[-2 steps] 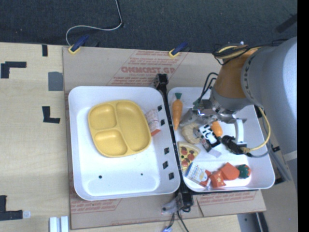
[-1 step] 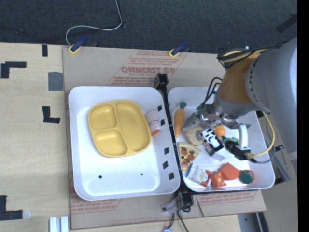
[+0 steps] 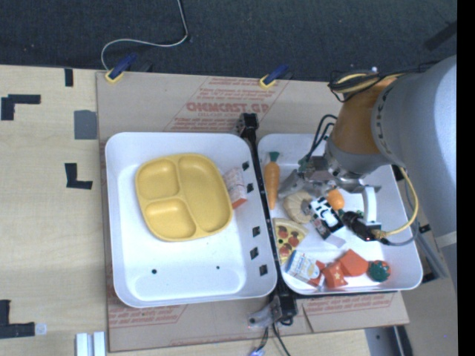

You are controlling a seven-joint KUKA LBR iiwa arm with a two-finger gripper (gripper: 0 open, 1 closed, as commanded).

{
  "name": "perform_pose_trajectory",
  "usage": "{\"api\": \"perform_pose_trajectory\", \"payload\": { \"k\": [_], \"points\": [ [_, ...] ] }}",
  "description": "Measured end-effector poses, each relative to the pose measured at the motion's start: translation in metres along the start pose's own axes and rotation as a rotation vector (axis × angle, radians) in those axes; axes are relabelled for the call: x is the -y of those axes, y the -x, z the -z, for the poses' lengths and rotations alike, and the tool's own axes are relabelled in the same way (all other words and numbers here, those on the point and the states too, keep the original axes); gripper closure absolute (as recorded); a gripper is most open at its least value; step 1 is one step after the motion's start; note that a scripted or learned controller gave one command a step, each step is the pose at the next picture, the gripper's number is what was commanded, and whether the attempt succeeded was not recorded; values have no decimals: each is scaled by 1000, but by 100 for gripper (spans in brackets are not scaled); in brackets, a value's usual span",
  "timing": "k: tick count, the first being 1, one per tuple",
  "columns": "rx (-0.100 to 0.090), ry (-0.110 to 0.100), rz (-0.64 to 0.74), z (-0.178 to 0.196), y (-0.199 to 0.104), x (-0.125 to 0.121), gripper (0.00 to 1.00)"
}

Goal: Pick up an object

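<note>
My gripper is down in the right bin, under the grey arm with its orange band. Directly below it lie a tan round cookie, a small orange piece and a black-and-white item. An orange carrot lies along the bin's left wall. Toward the front sit a pizza-slice toy, a white packet, a red block and a green and red ball. The wrist hides the bin's back part.
The left bin bears a yellow divided plate and a small red-and-white packet by its right wall. A black divider separates the bins. Cardboard lies under both, with a cable behind.
</note>
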State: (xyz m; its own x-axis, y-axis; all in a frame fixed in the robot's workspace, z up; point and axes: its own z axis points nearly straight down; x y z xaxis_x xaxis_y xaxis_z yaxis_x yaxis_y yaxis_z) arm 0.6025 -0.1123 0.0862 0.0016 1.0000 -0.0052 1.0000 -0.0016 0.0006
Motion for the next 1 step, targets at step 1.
{"api": "perform_pose_trajectory", "payload": {
  "k": [1],
  "points": [
    [-5, -1, 2, 3, 4, 18, 0]
  ]
}}
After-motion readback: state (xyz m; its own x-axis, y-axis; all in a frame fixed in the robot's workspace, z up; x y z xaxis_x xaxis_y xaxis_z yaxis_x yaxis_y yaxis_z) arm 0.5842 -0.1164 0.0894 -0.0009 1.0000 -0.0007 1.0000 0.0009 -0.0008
